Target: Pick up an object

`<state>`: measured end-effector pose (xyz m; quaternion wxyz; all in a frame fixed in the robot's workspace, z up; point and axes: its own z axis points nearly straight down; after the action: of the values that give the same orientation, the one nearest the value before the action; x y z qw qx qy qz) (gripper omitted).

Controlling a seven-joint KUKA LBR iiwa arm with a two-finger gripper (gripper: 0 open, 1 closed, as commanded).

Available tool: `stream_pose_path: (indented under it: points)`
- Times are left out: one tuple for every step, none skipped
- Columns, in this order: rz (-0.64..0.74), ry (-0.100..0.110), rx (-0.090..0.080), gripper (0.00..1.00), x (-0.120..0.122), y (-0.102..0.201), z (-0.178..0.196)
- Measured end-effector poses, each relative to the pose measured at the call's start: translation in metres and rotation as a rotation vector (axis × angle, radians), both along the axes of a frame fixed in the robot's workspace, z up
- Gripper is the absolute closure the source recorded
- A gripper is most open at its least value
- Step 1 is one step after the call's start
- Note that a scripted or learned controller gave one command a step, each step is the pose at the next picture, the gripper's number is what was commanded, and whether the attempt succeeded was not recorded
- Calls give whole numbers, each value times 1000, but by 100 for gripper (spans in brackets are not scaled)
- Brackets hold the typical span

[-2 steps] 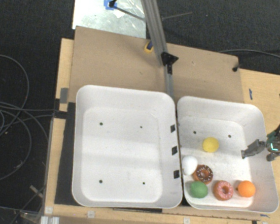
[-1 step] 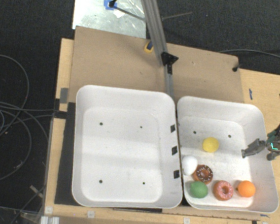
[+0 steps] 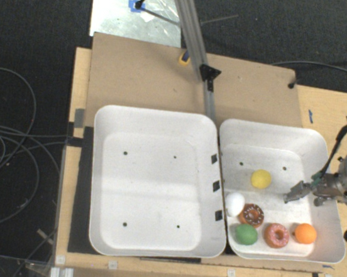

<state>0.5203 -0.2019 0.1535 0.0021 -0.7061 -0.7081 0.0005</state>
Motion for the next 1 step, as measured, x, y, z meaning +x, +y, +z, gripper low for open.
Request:
stream_pose_path:
  points:
    - [0, 0, 0, 0, 2, 10, -55]
